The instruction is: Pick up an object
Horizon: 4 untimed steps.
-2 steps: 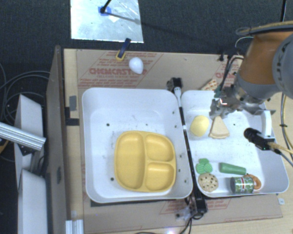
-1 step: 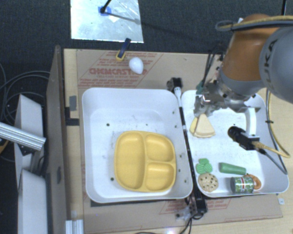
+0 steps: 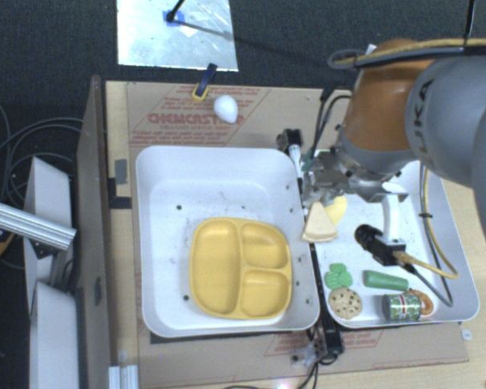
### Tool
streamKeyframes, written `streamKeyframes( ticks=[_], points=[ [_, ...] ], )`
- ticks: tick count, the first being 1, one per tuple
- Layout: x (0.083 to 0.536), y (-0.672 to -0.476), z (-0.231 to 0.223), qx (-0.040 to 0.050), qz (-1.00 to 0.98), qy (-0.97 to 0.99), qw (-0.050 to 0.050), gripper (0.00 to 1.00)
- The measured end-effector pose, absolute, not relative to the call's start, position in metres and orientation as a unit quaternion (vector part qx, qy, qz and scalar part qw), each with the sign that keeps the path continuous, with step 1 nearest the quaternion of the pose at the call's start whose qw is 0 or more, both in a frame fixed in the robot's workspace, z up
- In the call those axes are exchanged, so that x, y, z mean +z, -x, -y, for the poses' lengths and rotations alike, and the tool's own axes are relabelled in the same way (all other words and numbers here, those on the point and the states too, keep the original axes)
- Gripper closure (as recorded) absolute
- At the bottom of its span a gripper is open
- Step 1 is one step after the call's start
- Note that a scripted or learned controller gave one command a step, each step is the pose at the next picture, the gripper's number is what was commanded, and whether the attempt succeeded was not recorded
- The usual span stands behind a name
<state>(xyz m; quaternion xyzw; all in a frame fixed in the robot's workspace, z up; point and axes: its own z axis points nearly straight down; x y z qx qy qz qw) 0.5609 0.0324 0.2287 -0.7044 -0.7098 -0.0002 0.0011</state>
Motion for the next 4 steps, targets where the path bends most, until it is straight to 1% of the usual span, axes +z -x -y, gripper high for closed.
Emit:
streamKeyframes(
  ticks=[1, 2, 3, 4],
  points=[
    [0.248, -0.521, -0.014, 0.0001, 0.707, 0.707, 0.001, 1.0],
    [0.237, -0.583, -0.068, -0.0025, 0.71, 0.704, -0.001, 1.0],
    [0.293, -0.583, -0.038, -0.0024, 0.707, 0.707, -0.002, 1.0],
    [0.222, -0.563, 0.003, 0.0028, 0.706, 0.708, 0.002, 1.0]
  ],
)
